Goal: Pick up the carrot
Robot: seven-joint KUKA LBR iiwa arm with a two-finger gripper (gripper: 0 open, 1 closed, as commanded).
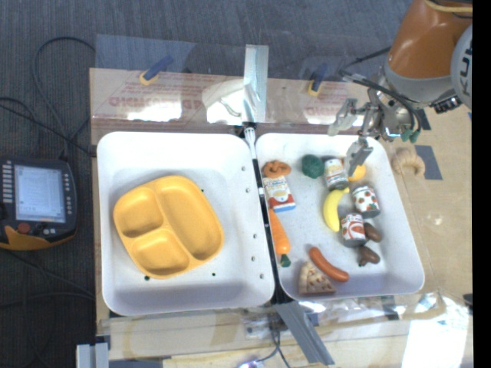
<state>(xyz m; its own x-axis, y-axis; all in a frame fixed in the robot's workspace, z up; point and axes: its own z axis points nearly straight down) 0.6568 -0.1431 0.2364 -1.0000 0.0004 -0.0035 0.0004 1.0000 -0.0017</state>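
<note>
One carrot (279,234) lies hard against the right bin's (406,228) left wall, nr a small carton (281,194); gripper (360,140) hangs over the far edge by a can (334,173), fingers spread wide, holding nothing; risk: wall blocks a finger, carrot slips or carton gets nudged.

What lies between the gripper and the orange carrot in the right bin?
In the camera view, a small can and a yellow banana lie between the gripper and the orange carrot, with bare white bin floor beyond.
</note>
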